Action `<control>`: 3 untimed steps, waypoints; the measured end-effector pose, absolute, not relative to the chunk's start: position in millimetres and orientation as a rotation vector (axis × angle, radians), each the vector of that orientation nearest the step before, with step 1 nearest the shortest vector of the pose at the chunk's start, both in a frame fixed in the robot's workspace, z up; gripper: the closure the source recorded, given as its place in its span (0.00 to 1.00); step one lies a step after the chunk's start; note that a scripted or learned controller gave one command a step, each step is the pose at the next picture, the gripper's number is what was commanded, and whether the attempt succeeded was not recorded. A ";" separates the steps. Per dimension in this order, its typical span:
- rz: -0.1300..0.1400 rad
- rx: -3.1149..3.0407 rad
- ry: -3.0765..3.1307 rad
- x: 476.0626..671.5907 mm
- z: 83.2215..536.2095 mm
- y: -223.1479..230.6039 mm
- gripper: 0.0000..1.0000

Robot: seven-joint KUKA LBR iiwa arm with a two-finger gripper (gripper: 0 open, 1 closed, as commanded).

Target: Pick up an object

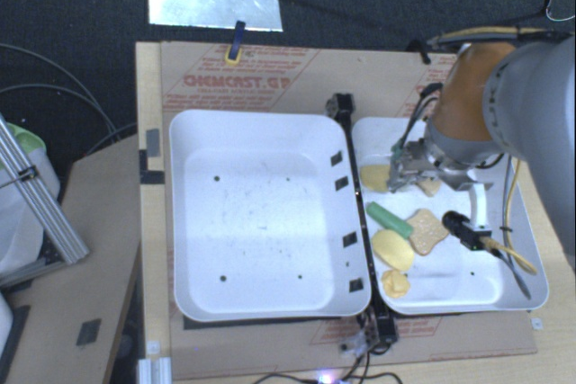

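Two shallow white bins sit side by side on my feed. The loose things I can see all lie in the right bin (454, 285), next to the left bin (261, 229). The grey arm (531, 94) comes in from the view's right, and its gripper (405, 174) is low over the far half of the right bin, close to the wall the bins share. I cannot tell from this angle whether the gripper is open or closed, or whether it has anything.

A flat yellow piece (373, 177) lies just beside the gripper on the side of the shared wall. A small tan bit (431, 187) shows at the gripper's other side. Nearer the camera, a green stick (389, 218) lies at a slant, with a toast-shaped piece (427, 230) just beside it. A yellow oval lump (393, 249) touches the stick's near end. A smaller yellow piece (394, 284) lies near the bin's front wall.
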State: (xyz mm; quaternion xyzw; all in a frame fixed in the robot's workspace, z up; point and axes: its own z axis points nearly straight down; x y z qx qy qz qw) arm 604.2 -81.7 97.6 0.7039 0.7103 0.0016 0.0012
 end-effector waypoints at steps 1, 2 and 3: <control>-0.002 2.224 2.221 552.7 98.2 -103.4 1.00; 0.016 2.204 2.229 575.0 190.5 -39.7 1.00; 0.004 2.212 2.230 579.6 184.4 -6.9 1.00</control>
